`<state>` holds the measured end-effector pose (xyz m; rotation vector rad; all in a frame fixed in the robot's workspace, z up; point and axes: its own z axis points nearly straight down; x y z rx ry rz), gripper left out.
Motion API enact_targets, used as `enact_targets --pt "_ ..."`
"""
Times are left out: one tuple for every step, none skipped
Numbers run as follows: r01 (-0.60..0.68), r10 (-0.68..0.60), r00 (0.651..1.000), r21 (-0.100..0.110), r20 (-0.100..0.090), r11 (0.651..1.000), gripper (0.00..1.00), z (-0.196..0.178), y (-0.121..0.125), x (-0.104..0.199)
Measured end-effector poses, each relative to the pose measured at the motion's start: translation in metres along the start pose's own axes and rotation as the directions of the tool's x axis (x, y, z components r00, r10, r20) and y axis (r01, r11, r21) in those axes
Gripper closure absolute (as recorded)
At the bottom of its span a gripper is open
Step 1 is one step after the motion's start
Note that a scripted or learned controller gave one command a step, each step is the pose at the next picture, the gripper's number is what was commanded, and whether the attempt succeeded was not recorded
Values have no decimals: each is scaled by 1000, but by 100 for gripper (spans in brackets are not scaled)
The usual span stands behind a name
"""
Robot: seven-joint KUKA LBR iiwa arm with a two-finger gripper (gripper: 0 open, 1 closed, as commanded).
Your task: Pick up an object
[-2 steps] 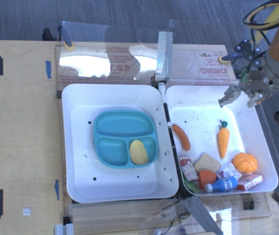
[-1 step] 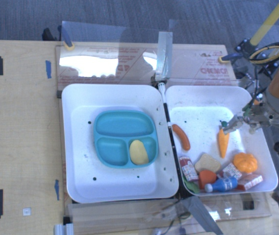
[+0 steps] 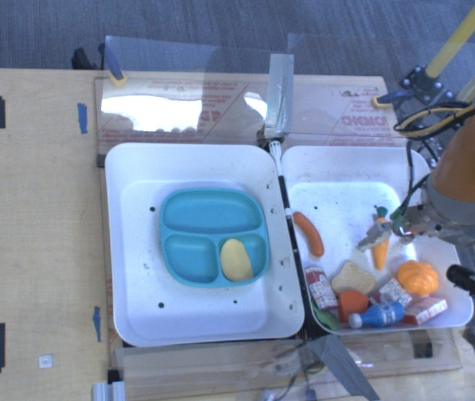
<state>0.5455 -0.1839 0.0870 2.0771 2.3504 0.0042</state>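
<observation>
Wooden bench bears two white bins; grey carpet behind

Bright, even overhead light, white glare on the clear panel behind the bins, soft shadows, slightly soft focus.

Reddish print on the clear panels, none of it readable.
We see mirrored red lettering on the right clear panel behind the bins, fainter red lines on the left clear panel, and a label on the small can, perhaps printed; we cannot read any.
</observation>
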Motion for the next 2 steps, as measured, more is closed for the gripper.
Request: enact_targets --pt "-2 2 1000 -7 3 1000 100 -12 2 -1" --pt "-125 125 992 -5 -3 992 100 -125 68 77"
